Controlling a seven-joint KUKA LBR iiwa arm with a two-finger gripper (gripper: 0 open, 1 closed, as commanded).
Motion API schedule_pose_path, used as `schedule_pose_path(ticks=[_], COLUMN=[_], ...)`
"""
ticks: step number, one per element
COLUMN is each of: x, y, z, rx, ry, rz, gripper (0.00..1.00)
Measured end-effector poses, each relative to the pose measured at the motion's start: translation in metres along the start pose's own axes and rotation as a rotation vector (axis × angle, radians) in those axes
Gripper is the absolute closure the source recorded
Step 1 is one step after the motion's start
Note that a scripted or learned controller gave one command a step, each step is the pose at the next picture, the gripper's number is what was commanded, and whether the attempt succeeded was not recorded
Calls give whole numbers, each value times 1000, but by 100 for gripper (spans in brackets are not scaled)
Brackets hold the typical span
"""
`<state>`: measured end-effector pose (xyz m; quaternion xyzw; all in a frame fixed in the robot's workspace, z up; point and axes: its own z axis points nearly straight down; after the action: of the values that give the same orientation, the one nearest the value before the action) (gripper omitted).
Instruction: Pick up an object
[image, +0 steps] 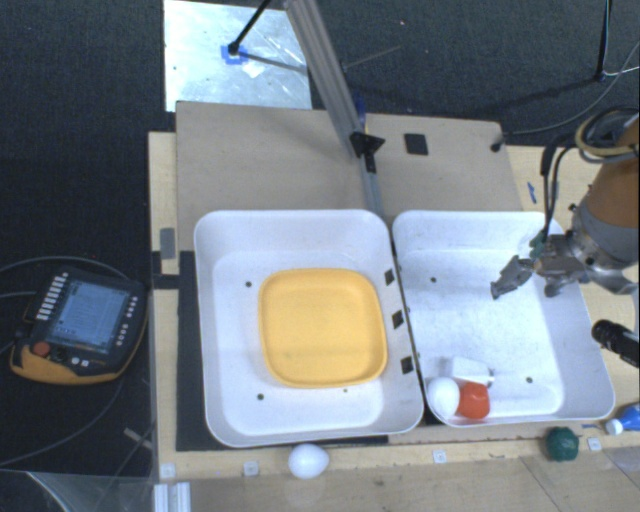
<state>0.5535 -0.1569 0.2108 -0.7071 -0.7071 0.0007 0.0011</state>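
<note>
The gripper (527, 277) sits at the right side of the frame, above the right bin (470, 310), near that bin's upper right part. Its two fingers are spread apart, and nothing is between them. One finger points left and down, toward the middle of the bin. The arm (610, 215) comes in from the right edge, with its orange band above the wrist.

At the bottom of the right bin, near its lower left corner, three small things lie close together: a white ball (442, 395), an orange-red thing (474, 401) touching it, and a small white block (469, 369) just above them. They are well apart from the gripper.

The left bin (225, 300) holds a yellow plate (322, 325) in its middle.

A white egg (308, 461) lies on the bench just below the left bin. A dark green ball (561, 443) lies on the bench near the lower right corner of the right bin. A hand controller (78, 325) with a screen lies at the left edge of the frame
</note>
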Motion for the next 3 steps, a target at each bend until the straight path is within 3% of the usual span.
schedule_pose_path(ticks=[2, 3], x=[-4, -4], y=[-1, 0], z=[114, 101], rx=[1, -4], ry=[0, -1], rz=[0, 0], gripper=[0, 100])
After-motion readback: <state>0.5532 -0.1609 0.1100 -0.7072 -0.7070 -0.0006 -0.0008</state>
